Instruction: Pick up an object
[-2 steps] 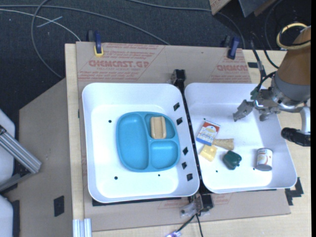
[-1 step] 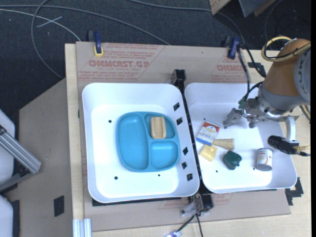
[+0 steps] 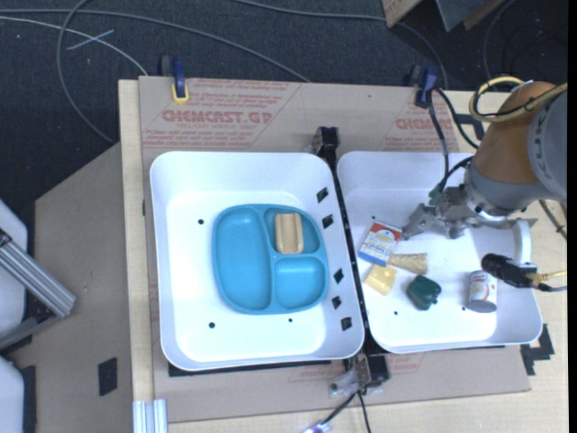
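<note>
The pincer (image 3: pixel 431 220) hangs low over the right bin (image 3: pixel 424 339), reaching in from the right. Whether it is released or clenched cannot be told here. Likely targets lie just below and left of it: a packet (image 3: pixel 380 243), a tan piece (image 3: pixel 407 262), a yellow block (image 3: pixel 380 280) and a green lump (image 3: pixel 423 291). A can (image 3: pixel 481 290) sits lower right. Far left, the tray (image 3: pixel 243 264) holds a wooden block (image 3: pixel 288 233), well out of reach for now.
</note>
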`<control>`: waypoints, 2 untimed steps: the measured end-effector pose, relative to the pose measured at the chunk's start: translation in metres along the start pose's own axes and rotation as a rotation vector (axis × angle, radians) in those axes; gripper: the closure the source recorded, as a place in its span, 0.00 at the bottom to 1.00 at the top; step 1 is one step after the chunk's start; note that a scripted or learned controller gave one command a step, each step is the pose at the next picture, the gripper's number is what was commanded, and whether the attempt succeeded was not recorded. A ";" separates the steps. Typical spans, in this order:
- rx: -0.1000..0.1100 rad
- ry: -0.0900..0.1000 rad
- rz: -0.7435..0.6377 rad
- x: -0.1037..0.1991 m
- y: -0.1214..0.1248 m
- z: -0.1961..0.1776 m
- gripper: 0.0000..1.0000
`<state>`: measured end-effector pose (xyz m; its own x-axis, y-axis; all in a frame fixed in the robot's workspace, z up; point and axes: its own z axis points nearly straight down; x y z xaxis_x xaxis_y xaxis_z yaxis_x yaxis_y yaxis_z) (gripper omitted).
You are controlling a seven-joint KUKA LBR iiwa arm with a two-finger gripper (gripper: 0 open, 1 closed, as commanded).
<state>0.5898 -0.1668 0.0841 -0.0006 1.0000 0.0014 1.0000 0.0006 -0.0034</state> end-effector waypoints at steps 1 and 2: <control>-0.004 0.000 0.000 0.000 0.001 -0.013 1.00; -0.010 -0.002 -0.002 0.010 0.006 -0.068 1.00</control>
<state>0.5957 -0.1565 0.1517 -0.0021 1.0000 -0.0010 1.0000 0.0021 0.0061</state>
